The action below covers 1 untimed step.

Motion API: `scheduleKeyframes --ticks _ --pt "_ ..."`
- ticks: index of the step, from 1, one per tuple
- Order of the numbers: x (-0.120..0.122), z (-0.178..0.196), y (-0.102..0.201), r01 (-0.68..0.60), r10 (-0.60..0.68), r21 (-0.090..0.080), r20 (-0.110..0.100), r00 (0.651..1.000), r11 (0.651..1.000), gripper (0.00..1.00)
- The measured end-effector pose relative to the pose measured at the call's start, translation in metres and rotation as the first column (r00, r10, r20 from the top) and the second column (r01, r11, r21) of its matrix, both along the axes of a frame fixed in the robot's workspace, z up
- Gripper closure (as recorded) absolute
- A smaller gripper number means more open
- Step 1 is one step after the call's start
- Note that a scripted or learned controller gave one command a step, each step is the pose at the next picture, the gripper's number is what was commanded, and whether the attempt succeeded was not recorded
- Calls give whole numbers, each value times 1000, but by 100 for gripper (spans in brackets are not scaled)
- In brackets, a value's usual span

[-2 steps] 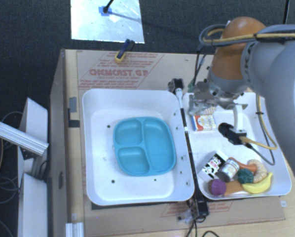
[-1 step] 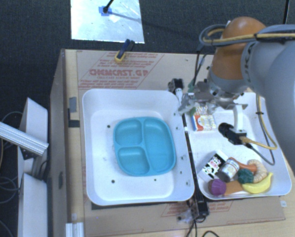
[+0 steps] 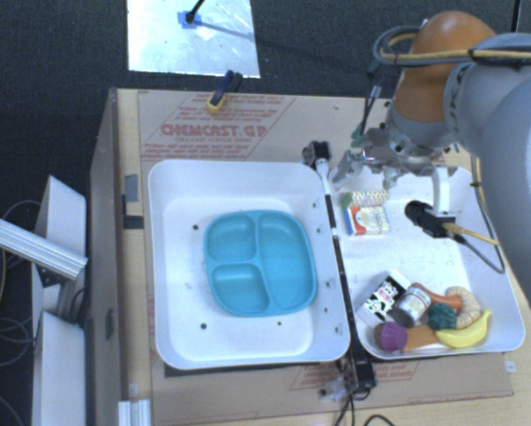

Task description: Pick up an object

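My gripper point(image 3: 370, 169) hangs over the far left corner of the right bin point(image 3: 479, 264), with the orange-banded wrist above it. Just below it a small orange and white box point(image 3: 368, 214) lies flat on the bin floor, apart from the gripper. At the near end of the same bin is a cluster: a black and white patterned piece point(image 3: 385, 296), a small jar point(image 3: 414, 303), a purple ball point(image 3: 391, 335), a green toy point(image 3: 441, 316) and a yellow banana point(image 3: 467, 330). Nothing shows in the gripper.
The left bin point(image 3: 186, 327) holds a blue divided plate point(image 3: 259, 263). A black part with a cable point(image 3: 425, 217) hangs off the arm beside the box. A yellow and black clamp point(image 3: 223, 91) lies on the cardboard behind the bins.
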<state>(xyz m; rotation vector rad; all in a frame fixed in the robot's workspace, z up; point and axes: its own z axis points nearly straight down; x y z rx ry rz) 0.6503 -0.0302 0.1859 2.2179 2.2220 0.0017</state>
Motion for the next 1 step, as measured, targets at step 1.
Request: scheduleKeyframes --ticks 1 --pt "19 -1 -4 -3 3 0 1 1000 1000 0"
